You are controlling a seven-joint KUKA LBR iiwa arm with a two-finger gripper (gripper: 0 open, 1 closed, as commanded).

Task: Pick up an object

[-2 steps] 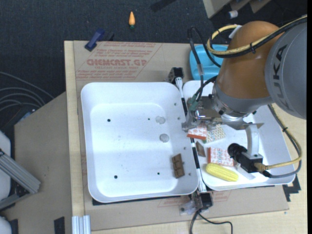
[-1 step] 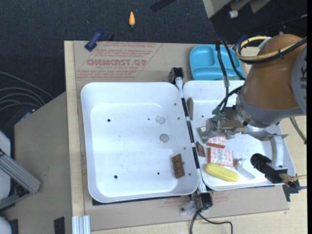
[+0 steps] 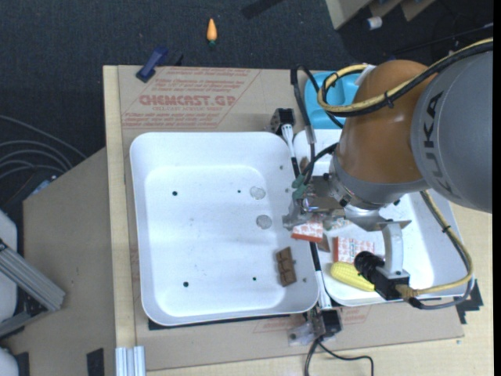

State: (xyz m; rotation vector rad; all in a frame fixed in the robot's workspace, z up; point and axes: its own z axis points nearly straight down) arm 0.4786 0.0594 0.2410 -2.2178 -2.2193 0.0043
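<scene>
My gripper (image 3: 304, 212) hangs over the ridge between the two bins, under the big orange wrist band. Right below it lies a red and white packet (image 3: 308, 232), touching or nearly touching the gripper; whether it is held I cannot tell. A second red and white packet (image 3: 344, 248) lies in the right bin (image 3: 438, 241), with a yellow banana-shaped piece (image 3: 347, 276) beside it. In the left bin (image 3: 196, 210) a small brown block (image 3: 285, 265) rests near the front right corner. The arm hides most of the right bin.
Two small round clear marks (image 3: 257, 193) (image 3: 264, 222) show on the left bin's floor. A blue thing (image 3: 322, 100) sits behind the arm at the right bin's far end. On the dark floor beyond the bench lie an orange piece (image 3: 211, 30) and a blue piece (image 3: 151, 63).
</scene>
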